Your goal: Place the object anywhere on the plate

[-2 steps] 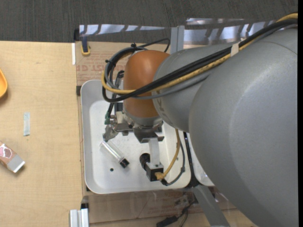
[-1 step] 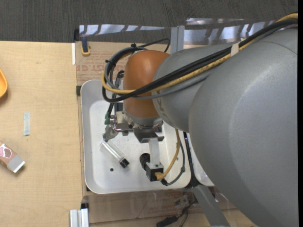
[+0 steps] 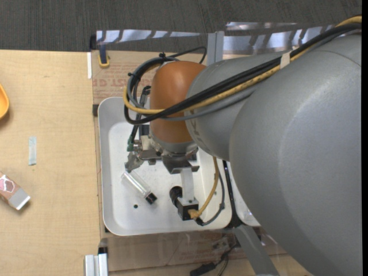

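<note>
clear tube (image 3: 138,184) with a black cap at one end lies flat on the floor of the white bin (image 3: 114,214), just below the gripper (image 3: 138,158) in the camera view and apart from it, nothing gripping it. it lies at a slant, its clear end nearer the gripper and its black cap farther from it. a small dark speck (image 3: 135,206) sits on the bin floor a little beyond the cap, farther still from the gripper. the gripper hangs low over the left part of the bin, under the orange band of the arm (image 3: 287,154), whose grey bulk covers everything to the gripper's right. whether the gripper is wide or narrow cannot be told from this angle. well to the gripper's left, outside the bin on the wooden bench (image 3: 57,223), lie a short grey strip (image 3: 32,151) and, lower, a pink and white piece (image 3: 12,192). an orange thing (image 3: 3,103) is cut off by the view's left edge, farthest from the gripper.
</note>
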Controlling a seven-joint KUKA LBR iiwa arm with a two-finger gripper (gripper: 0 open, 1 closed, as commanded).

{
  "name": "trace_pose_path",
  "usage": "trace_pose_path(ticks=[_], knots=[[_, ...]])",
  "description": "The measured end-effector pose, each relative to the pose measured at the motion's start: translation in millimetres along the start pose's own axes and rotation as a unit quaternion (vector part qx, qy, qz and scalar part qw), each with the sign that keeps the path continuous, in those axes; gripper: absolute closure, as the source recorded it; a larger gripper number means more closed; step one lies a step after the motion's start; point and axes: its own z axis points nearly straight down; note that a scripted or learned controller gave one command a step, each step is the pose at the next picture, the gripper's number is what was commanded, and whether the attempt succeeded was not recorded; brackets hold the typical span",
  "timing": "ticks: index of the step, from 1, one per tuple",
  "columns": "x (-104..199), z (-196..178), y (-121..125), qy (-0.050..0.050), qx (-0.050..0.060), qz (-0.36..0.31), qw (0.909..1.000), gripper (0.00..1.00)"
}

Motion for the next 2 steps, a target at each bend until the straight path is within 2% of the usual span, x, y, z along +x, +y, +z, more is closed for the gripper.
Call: trace_pose_path(ticks=[2], knots=[[0.0,0.0,0.0,0.000,0.000,0.000,1.0000,0.00]])
